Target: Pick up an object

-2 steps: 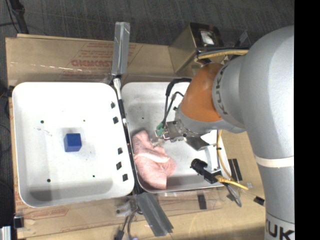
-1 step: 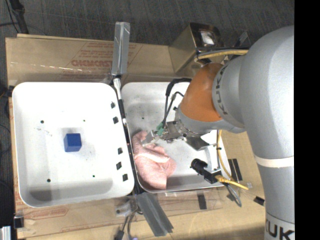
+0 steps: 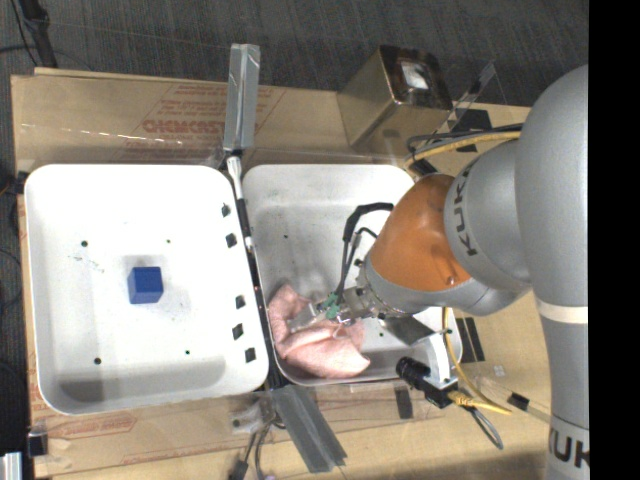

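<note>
A pale pink soft object (image 3: 312, 340) lies crumpled in the near part of the right bin (image 3: 300, 203). My gripper (image 3: 340, 311) is low over it, at its right upper edge, under the orange band of the wrist. The wrist hides the fingers, so their grip on the pink object cannot be made out. A small blue cube (image 3: 146, 284) sits alone in the middle of the left bin (image 3: 60, 208), far from the gripper.
A metal divider (image 3: 240, 98) runs between the two bins, with black clips along the inner wall. A brown box (image 3: 395, 93) stands behind the right bin. The arm's grey body covers the right side of the right bin.
</note>
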Action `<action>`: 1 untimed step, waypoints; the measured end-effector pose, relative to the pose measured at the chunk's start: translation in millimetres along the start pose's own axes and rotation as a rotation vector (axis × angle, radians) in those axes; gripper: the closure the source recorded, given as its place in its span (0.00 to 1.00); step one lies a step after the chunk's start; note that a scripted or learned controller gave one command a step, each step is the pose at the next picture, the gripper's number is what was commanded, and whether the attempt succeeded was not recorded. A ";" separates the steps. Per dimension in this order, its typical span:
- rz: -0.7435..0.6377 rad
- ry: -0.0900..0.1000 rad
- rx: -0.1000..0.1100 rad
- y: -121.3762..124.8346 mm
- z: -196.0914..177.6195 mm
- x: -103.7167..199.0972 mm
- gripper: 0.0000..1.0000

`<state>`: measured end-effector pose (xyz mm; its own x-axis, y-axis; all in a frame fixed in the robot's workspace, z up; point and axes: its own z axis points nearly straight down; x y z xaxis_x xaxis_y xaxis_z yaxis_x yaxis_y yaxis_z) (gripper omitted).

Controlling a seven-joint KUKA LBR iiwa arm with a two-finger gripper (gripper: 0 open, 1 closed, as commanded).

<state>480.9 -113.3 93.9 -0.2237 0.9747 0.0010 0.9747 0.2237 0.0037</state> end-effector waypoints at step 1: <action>0.040 0.000 0.004 -11.9 -65.9 -37.1 0.00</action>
<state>477.3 -152.3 159.7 -0.1848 0.9828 0.0007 0.9828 0.1848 -0.0005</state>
